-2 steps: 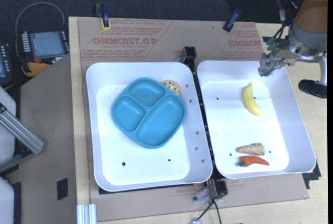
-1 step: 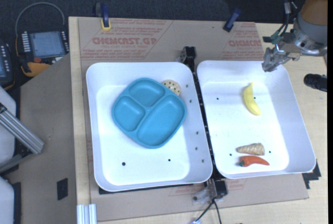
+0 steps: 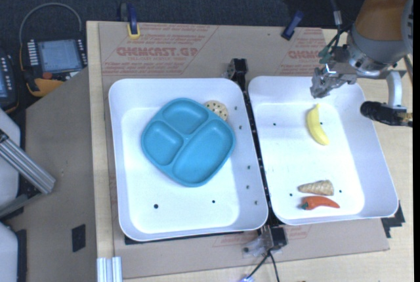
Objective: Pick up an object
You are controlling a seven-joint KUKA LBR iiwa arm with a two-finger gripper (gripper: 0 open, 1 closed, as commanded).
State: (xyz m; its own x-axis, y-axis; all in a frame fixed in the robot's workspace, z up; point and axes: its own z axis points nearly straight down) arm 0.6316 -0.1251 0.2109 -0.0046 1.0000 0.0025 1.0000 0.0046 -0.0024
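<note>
A yellow banana point(image 3: 317, 124) lies in the upper middle of the right bin point(image 3: 367, 162). Near that bin's front sit a beige root-like piece point(image 3: 316, 187) and a red chili pepper point(image 3: 320, 203), side by side. My gripper point(image 3: 323, 87) hangs over the right bin's far edge, just above the banana's top end, with nothing seen between its fingers. A blue divided plate point(image 3: 189, 141) fills much of the left bin point(image 3: 131, 195), and a round cookie point(image 3: 215, 107) peeks out at the plate's far right rim.
The arm's grey body with its orange band point(image 3: 387, 5) comes in from the upper right. A black cable part point(image 3: 384, 111) juts over the right bin's right rim. A black clamp point(image 3: 237, 68) sits between the bins at the back.
</note>
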